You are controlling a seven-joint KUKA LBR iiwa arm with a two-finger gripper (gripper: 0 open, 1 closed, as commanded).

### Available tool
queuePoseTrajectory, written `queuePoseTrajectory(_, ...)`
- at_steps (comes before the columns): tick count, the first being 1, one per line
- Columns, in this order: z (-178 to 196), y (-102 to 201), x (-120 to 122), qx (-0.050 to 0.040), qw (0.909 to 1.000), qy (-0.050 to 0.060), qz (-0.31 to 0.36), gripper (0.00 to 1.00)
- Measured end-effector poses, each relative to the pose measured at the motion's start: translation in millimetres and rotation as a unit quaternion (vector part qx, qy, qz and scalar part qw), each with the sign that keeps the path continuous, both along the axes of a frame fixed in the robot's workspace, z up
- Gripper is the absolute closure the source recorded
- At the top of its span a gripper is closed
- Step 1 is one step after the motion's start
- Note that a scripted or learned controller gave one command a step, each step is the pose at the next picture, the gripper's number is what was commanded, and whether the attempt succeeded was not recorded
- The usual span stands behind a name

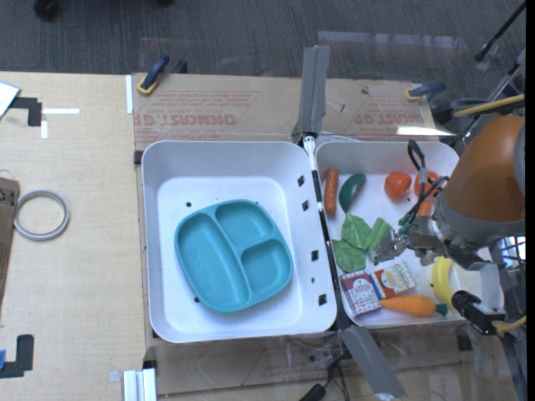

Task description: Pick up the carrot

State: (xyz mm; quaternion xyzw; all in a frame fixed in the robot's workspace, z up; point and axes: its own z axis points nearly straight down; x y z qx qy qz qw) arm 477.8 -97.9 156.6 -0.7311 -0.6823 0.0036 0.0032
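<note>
One carrot (409, 306) along the right bin's (378, 147) near edge.

The tool (391, 249) hangs over the right bin (368, 150), apparently above the carrot (410, 306).

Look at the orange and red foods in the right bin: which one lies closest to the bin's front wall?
The carrot: orange, tapered, lying on its side along the front wall. The tomato and the sausage sit toward the back.
</note>
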Motion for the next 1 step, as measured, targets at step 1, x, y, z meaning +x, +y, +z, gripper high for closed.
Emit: queuePoseTrajectory(1, -37.2, -18.0, -1.5, -0.0003, 0.9992, 0.000, -0.040, 0.00)
